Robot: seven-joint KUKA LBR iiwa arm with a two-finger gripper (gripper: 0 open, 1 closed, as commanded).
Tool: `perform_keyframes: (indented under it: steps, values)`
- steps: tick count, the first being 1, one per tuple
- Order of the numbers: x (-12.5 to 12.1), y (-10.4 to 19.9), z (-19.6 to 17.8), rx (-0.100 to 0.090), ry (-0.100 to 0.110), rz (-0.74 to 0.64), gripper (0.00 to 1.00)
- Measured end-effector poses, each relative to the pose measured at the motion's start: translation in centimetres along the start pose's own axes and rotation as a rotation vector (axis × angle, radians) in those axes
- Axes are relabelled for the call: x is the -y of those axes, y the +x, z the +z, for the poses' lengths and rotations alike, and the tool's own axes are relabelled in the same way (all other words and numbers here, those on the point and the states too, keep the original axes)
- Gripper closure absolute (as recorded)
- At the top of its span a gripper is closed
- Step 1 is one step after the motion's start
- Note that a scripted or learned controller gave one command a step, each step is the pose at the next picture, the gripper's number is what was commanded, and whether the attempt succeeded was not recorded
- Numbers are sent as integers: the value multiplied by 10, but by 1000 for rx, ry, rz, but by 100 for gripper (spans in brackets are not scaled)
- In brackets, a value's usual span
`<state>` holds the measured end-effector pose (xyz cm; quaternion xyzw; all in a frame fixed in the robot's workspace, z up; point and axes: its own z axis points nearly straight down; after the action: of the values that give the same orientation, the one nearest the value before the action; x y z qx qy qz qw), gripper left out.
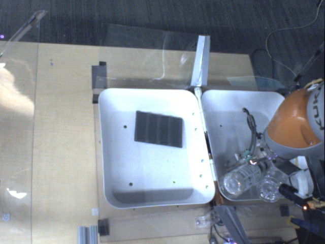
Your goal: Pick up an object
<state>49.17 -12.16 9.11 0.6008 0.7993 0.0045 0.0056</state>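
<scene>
Right bin (223, 111), two clear ribbed cups (238, 179)

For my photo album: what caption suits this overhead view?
Robot arm reaching over the right bin, above clear glasses; dark mat in left bin.

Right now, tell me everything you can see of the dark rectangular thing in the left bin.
The dark rectangular pad is a flat, charcoal-grey slab with faint lengthwise ridges that split it into bands; its material looks matte, perhaps foam or rubber. It lies flat on the floor of the left bin, in the bin's far half, turned slightly so its long edges slope down toward the right. Nothing touches it but the bin floor, and it sits apart from every wall.
</scene>
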Motion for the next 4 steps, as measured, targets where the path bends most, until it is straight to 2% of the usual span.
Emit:
perform_keyframes:
  steps: [1,2,3,4]
  values:
    - [-70,-22,3,2,0,176,0]
    - [-145,-16,5,1,4,194,0]
    - [-49,-55,2,4,2,-57,0]
    - [-89,-48,3,2,1,-85,0]
